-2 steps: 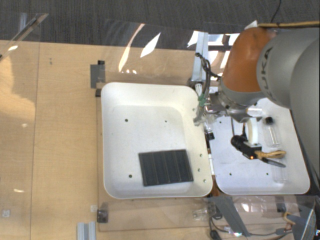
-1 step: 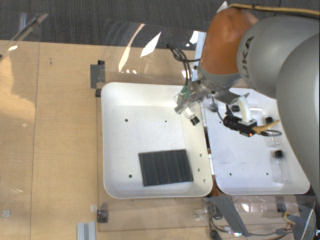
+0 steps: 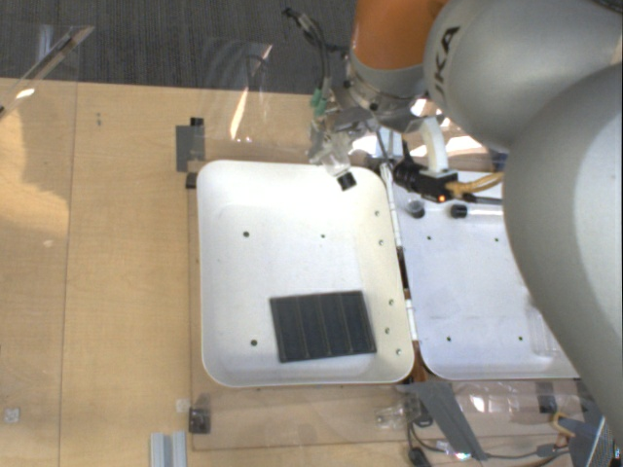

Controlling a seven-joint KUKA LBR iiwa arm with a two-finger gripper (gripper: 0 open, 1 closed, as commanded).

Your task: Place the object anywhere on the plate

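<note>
my gripper (image 3: 336, 159) hangs over the left bin's (image 3: 224, 261) far rim; finger state i cannot tell. the dark plate (image 3: 321, 325) lies well below me, bare; the object i cannot make out.

Right bin (image 3: 467, 290) partly hidden beneath the arm (image 3: 545, 115)

The arm (image 3: 506, 56) bears black lettering "KUKA" on its grey casing, seen sideways.
</note>
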